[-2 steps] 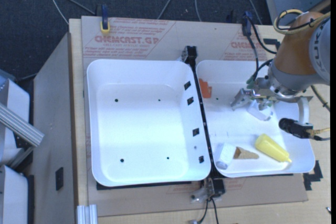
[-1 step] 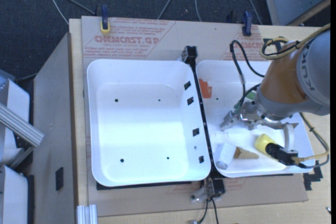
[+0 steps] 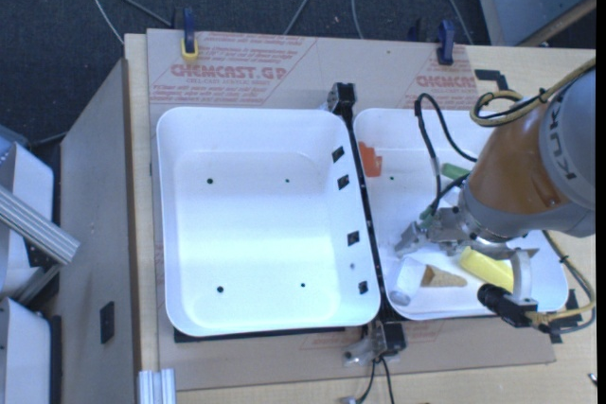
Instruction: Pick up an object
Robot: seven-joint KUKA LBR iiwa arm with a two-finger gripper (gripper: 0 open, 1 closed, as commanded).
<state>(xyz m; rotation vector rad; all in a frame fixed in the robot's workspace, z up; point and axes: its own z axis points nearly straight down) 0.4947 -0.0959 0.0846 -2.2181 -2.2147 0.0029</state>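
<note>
You are looking at the end effector (image 3: 417,239) reaching low into the right bin (image 3: 407,123), with its metal parts lying just above the bin floor near the front left of that bin. The wrist is covering most of it, so you cannot tell how it is set, and nothing is visibly sitting in its grasp.

Just beside the end effector, toward the front, a tan wedge-shaped piece (image 3: 441,276) is lying on the bin floor, apparently untouched. A yellow object (image 3: 487,267) is resting next to that wedge, partly under the arm (image 3: 530,175). Further back, an orange object (image 3: 369,162) is sitting near the divider between the bins, and a green object (image 3: 455,171) is showing behind the arm; both are well apart from the end effector.

The left bin (image 3: 180,203) is standing alongside on the table (image 3: 142,232).

Judge the task as not yet complete: no object is lifted, and the pick is probably at the descent or approach stage. What is left is securing one object, most likely the tan wedge or the yellow object, and raising it clear of the bin.
</note>
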